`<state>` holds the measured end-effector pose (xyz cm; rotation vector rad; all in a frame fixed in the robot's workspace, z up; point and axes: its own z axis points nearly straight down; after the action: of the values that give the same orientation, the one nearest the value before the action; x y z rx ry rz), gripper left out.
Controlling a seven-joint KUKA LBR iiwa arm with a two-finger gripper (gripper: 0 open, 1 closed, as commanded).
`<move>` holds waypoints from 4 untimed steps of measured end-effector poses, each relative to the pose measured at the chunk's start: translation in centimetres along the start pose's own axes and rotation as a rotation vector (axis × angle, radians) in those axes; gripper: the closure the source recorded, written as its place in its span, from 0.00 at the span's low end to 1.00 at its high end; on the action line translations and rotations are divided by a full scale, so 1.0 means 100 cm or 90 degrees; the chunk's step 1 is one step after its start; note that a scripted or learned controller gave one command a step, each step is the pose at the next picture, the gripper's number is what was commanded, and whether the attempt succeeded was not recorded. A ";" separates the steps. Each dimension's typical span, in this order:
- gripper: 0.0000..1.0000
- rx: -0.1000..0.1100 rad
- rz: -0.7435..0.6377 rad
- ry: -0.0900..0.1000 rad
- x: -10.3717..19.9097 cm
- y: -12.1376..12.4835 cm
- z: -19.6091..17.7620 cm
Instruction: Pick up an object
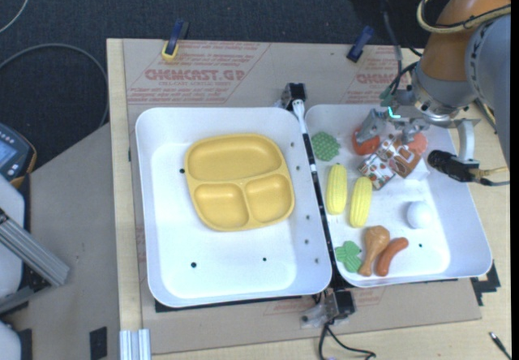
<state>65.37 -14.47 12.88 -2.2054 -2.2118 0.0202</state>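
My gripper (pixel 389 130) hangs low over the far part of the right bin (pixel 464 230). It sits right above a red-orange toy piece (pixel 362 140) and a brown-and-white patterned toy (pixel 386 164); whether it touches either I cannot make out. Nearer in the same bin lie two yellow corn cobs (pixel 336 188) (pixel 360 201), a white egg (pixel 418 214), a brown drumstick (pixel 374 245), a red sausage (pixel 392 254), a small green piece (pixel 349 254) and a green leaf (pixel 325 145).
The left bin (pixel 156 212) bears a yellow divided plate (pixel 239 180). Both bins rest on a cardboard sheet (pixel 211 70), held at its far edge by clamps (pixel 173 40). The grey arm with its orange band (pixel 458 42) comes in from the upper right.
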 end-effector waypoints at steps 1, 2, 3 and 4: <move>1.00 -0.003 0.000 -0.001 0.000 0.001 -0.011; 0.00 -0.002 -0.001 -0.001 0.000 0.000 -0.010; 0.00 -0.029 0.001 -0.008 0.003 0.017 0.021; 1.00 -0.032 0.000 -0.008 0.004 0.019 0.009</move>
<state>67.21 -14.01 11.95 -2.2366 -2.2442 -0.0219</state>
